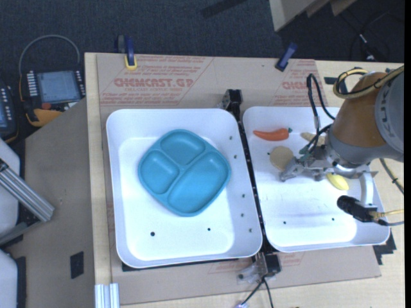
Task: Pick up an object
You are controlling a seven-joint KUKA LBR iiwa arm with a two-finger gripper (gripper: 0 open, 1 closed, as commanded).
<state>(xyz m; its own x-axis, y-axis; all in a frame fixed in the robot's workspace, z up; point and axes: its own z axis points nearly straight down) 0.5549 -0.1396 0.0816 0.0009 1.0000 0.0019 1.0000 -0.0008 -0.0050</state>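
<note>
Reaching into the right bin (pixel 308 226), my tool (pixel 290 172) sits low over its floor, tip pointing toward the view's left. Can't tell if the tool is wide or narrow from this angle, and nothing shows held in it.

Closest thing: tan round item (pixel 280 156), just beside the tool tip on the far side. Can't tell if they touch. Beyond that, farther from the tool toward the bin's far wall, is a red pepper (pixel 271 133), lying flat with its green stem end toward my arm. A small pale scrap (pixel 309 136) lies near the pepper's stem, up-view of the tool body. A yellow item (pixel 338 182) is tucked just behind the tool, under my wrist and partly hidden.

Well apart from the tool, across the wall between the bins, the left bin (pixel 180 239) holds a blue divided plate (pixel 185 171), lying flat around its middle. Both bins rest on the bench (pixel 192 76), which has a printed brown sheet on top.
</note>
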